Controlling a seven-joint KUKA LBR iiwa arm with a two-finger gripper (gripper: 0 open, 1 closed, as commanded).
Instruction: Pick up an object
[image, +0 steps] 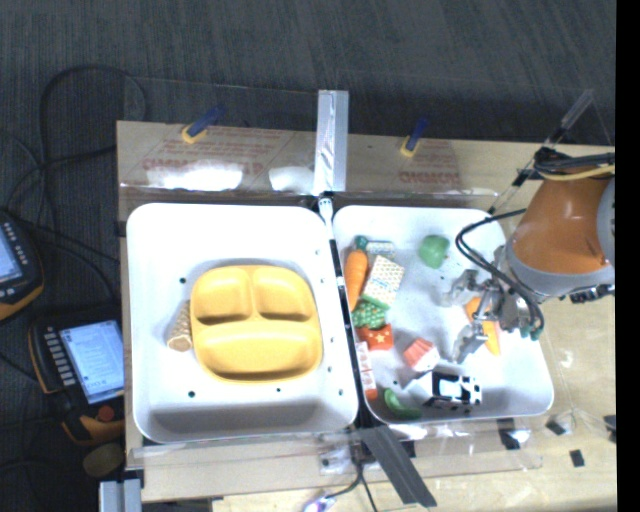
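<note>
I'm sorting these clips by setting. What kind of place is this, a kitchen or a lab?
Most likely a robotics lab, not a kitchen: two white bins sit clamped on a bench, toy food such as a carrot lies loose in one, and a handheld controller with a screen rests on the carpet.

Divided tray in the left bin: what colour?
Yellow. The divided tray shows plainly in the camera view, lying in the left bin.

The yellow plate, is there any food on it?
No food on it. The yellow plate in the left bin shows bare yellow compartments; the ice cream cone lies beside its left edge.
</note>
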